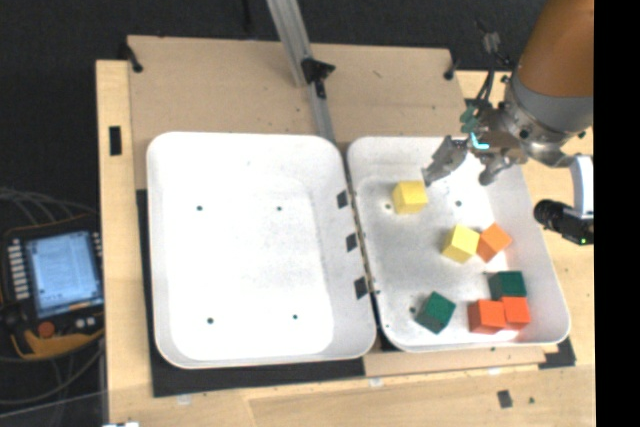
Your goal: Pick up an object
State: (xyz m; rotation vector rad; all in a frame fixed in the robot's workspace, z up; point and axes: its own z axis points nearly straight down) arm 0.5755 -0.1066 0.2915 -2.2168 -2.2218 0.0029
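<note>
We see the pincer (pixel 464 163) hanging over the far part of the right bin (pixel 535 215), its two fingers (pixel 440 165) spread wide with nothing between them. One finger points down toward a yellow cube (pixel 409 197) that lies just beside its tip, near the bin's far left corner; we cannot tell whether they touch.

Further toward the bin's middle we find a second yellow cube (pixel 461 243) touching an orange cube (pixel 494 241) on its right. Along the near edge sit a dark green cube (pixel 435 312) toward the left, and in the near right corner a cluster: another dark green cube (pixel 507 284) just behind two orange-red cubes (pixel 500 314) that sit side by side.

The left bin (pixel 250 245) adjoins the right one, the two joined by dark clips along their shared edge. Both bins rest on the counter (pixel 220 90), a pale wooden board. A metal rail (pixel 285 5) slants up from the counter's far edge. Off the counter's left edge we see a handheld control pendant (pixel 55 280) with a lit screen. The arm (pixel 555 45), orange above grey, enters over the counter's right edge.
</note>
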